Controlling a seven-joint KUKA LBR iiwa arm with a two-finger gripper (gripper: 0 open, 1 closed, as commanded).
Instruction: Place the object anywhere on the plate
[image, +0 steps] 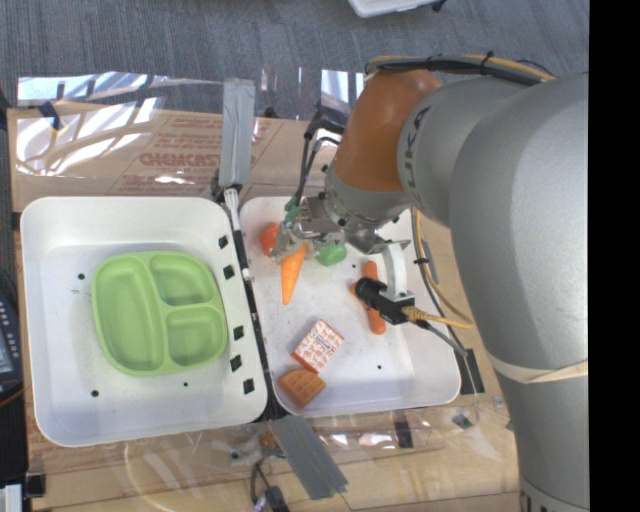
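- Arm (500, 200): I see it reaching in from the right, orange band over the far part of the right bin (400, 385), wrist pointed down.
- Gripper (300, 232): low over that bin's far left; I cannot tell its state.
- Carrot (291, 274): orange, lying just beneath the gripper, touching or apart I cannot say.
- Plate (160, 311): green, three compartments, in the left bin (50, 400).
- Also in the right bin: red piece (270, 238), green piece (331, 253), sausage (374, 300), pink-white packet (318, 346), waffle (301, 385).
- Surroundings: cardboard (130, 160) beyond the bins, grey carpet (150, 40) farther off.
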